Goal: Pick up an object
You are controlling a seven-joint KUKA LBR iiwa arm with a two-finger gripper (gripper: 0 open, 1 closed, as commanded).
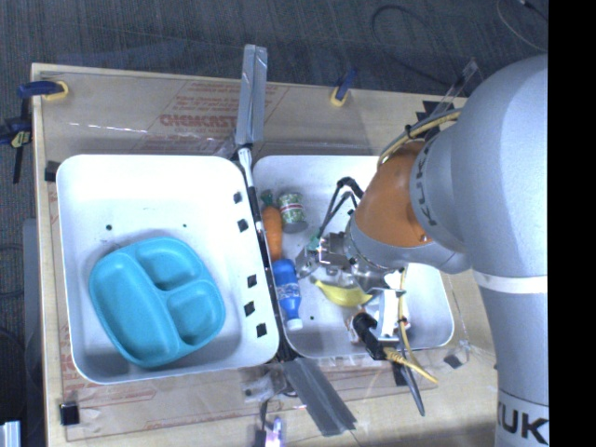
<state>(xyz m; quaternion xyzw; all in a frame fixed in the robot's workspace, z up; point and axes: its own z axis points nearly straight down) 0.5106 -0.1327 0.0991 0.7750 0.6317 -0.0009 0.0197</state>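
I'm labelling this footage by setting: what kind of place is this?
Most likely a robotics lab bench set up for grasping trials: a KUKA arm reaches over two white bins, the bench is clamped at its edge, and toy-like items such as a banana lie inside.

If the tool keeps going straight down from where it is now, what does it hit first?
Most likely the yellow banana, which lies directly under the tool in the right bin. Depth is hard to judge from this slanted view, so it may land just beside it, toward the blue bottle.
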